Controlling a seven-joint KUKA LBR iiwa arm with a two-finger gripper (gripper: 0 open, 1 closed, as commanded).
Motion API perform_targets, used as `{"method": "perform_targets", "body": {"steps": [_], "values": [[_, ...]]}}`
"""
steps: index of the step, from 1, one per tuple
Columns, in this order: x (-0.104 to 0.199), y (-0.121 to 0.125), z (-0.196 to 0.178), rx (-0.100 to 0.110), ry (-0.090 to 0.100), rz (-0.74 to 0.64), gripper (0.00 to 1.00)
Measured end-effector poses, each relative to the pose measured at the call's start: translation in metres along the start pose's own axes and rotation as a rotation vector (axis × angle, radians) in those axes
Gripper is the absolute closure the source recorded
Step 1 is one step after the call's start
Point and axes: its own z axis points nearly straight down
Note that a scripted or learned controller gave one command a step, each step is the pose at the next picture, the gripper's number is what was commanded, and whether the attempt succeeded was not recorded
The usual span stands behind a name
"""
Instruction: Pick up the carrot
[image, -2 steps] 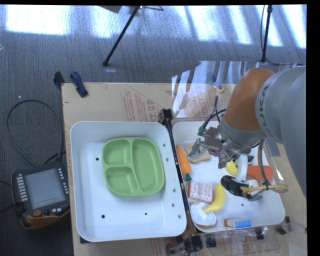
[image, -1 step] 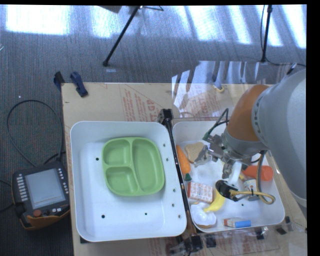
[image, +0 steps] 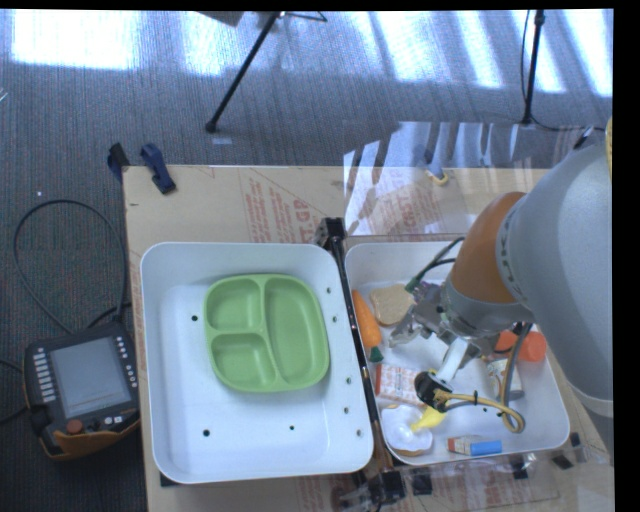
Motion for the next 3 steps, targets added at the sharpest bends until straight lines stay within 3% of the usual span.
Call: {"method": "perform_targets", "body": {"steps": [1,2,3], "values": [[0.0227,0.0314,-0.0018,-0.004,0.002,0.084,0.0],[0.023,0.0301,-0.0107,0.002,-0.001,0.074,1.0],[0.0233,0.0297,-0.0104,0.003,-0.002,0.073,0.0]]}}
